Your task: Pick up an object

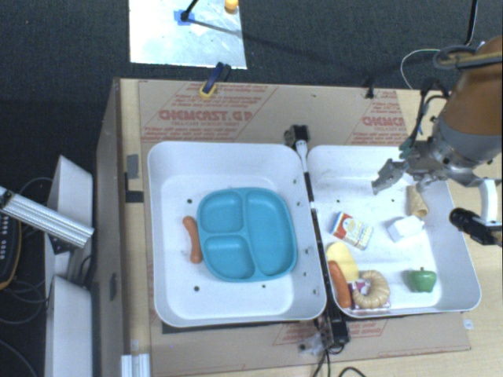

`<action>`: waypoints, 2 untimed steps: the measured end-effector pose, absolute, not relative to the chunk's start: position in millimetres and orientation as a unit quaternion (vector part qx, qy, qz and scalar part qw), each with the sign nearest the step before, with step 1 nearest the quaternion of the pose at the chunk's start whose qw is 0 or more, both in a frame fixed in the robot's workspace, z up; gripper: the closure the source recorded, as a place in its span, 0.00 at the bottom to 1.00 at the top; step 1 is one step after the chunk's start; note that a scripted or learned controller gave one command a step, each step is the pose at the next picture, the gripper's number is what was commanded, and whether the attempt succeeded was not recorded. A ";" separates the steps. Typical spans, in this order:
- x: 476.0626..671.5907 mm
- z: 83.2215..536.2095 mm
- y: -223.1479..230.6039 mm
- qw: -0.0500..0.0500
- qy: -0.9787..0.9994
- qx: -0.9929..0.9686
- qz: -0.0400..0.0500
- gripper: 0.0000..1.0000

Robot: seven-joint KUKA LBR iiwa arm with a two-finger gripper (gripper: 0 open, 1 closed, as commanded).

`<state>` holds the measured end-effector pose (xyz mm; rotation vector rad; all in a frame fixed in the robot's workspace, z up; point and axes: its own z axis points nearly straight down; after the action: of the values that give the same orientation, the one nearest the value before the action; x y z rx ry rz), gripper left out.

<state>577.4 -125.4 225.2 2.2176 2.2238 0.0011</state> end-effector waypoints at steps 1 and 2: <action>563.9 123.6 -108.4 -0.001 0.708 0.707 0.000 0.00; 571.2 89.8 -86.7 0.003 0.708 0.706 0.005 0.00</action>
<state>571.2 -86.7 89.8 2.2141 2.2189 0.0157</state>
